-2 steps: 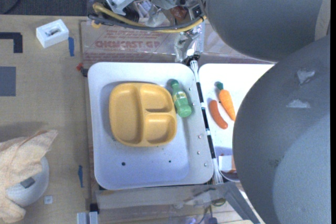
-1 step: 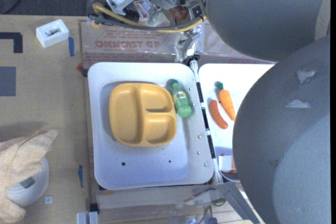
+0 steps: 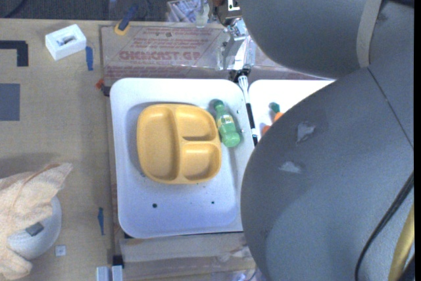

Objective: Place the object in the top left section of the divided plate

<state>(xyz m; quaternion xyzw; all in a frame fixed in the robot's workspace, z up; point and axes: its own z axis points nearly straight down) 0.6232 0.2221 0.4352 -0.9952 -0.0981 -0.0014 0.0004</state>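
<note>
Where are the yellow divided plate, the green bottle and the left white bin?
yellow divided plate (image 3: 158, 141): camera view, floor of its large left section.
green bottle (image 3: 228, 129): camera view, middle of its body, beside the plate's right rim.
left white bin (image 3: 177, 207): camera view, bare floor below the plate.

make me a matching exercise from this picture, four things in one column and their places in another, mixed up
Things:
1. yellow plastic divided plate
2. green plastic bottle
3. small white box
4. crumpled beige cloth

Places:
A. on the wooden bench, far left corner, outside the bins
B. in the left white bin, near its middle
C. on the bench at the left, near edge, draped over a white bowl
D. in the left white bin, against the plate's right edge

Pairs: 1-B, 2-D, 3-A, 4-C
</note>
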